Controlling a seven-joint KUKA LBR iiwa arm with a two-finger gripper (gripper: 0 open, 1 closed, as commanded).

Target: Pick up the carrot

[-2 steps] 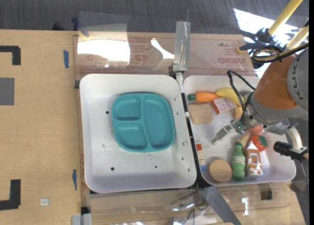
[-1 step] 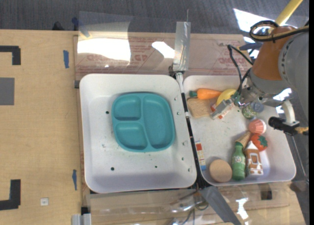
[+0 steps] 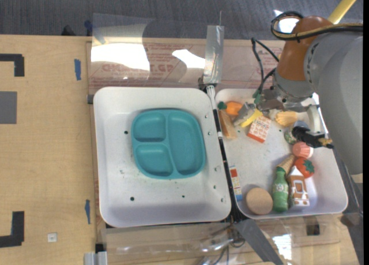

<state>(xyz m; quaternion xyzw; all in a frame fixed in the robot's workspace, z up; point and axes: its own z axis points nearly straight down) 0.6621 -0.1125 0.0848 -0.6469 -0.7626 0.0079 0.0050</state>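
The carrot (image 3: 232, 108), a small orange piece with a green top, lies in the far left corner of the right bin (image 3: 253, 168). My gripper (image 3: 258, 105) hangs low over that bin's far edge, just to the right of the carrot, at the end of the grey arm with its orange band (image 3: 296, 56). Dark cables and the wrist hide the gripper's tip. Nothing can be seen held in it. A yellow piece (image 3: 249, 119) lies right under the gripper.
The right bin is crowded: a brown stick (image 3: 225, 127), a red-and-white packet (image 3: 259, 129), a tan pastry (image 3: 286, 118), a green bottle (image 3: 280, 189), a small carton (image 3: 298, 191), a tan disc (image 3: 259, 200) and red fruit (image 3: 302, 149). A teal divided plate (image 3: 169, 142) sits in the left bin.
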